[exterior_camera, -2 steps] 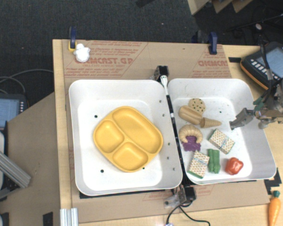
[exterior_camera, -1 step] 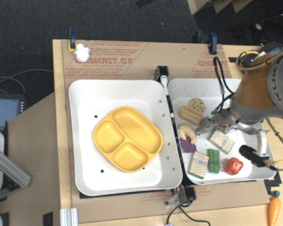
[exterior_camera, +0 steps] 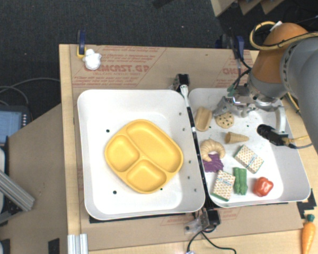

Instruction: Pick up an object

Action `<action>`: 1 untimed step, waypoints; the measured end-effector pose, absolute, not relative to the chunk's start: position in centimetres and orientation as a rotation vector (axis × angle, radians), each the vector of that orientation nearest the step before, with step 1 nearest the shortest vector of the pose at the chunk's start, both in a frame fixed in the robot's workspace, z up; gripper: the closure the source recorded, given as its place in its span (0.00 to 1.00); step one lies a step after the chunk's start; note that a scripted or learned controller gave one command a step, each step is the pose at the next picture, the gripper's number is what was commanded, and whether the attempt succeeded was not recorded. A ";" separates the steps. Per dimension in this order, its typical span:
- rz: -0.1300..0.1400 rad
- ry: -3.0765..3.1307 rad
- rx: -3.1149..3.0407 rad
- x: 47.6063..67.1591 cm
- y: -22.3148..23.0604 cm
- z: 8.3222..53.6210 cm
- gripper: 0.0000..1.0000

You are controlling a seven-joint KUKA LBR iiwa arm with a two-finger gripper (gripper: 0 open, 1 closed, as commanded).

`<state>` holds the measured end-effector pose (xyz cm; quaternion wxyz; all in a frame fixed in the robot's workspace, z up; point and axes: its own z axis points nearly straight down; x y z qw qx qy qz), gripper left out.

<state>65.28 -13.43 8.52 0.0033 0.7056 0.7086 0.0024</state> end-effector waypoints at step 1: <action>0.011 2.214 2.208 65.3 -13.7 10.1 1.00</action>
